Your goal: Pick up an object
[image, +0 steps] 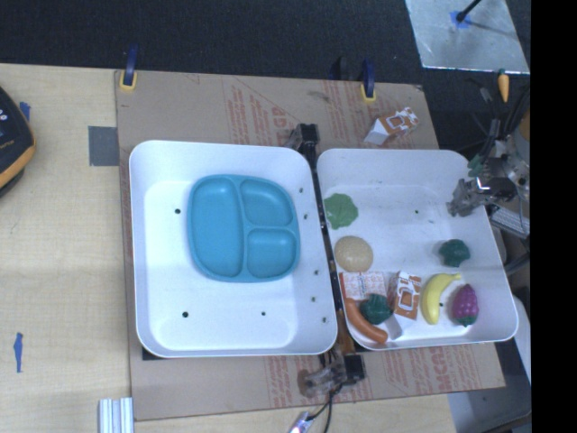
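A: The jaws (469, 197) hang over the right rim of the right bin (397, 165), near its far right corner; whether they stand apart or together cannot be told from above.

B: Risks?

A: They sit at the rim, so a straight descent may well strike the wall and close on nothing. The likely targets are packed along the bin's near edge, so a closing grip could nudge a neighbour or catch two at once.

B: What is in that bin?

A: The closest piece is a dark green one (454, 252) by the right wall. Along the near edge lie a purple fruit (465, 305), a banana (436, 296), a small carton (407, 295), another dark green piece (376, 308) and an orange piece (365, 327). By the left wall sit a tan ball (353, 253) and a green leaf (341, 209).

B: The left bin?

A: The left bin (153, 314) holds a blue tray (242, 226), its compartments bare. A carton (393, 125) lies on the worktop beyond the right bin's far edge.
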You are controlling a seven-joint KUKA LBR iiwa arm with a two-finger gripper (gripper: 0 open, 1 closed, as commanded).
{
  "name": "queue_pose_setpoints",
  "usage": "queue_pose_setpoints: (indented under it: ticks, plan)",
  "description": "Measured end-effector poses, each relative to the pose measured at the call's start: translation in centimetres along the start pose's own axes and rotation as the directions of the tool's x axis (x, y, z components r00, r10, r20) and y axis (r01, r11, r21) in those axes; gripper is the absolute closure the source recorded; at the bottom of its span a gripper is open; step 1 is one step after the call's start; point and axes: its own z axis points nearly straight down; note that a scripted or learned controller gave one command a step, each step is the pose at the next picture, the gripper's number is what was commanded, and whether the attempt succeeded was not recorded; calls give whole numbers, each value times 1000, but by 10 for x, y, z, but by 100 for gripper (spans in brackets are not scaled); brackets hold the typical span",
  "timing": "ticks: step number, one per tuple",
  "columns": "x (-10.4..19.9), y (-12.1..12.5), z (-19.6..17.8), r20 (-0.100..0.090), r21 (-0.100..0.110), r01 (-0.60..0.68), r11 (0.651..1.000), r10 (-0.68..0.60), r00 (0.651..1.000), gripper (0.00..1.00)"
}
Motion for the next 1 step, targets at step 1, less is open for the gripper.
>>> queue_pose_setpoints:
  ticks: [1]
  plan:
    - [0,0,0,0,-1,0,1000,0,1000,0]
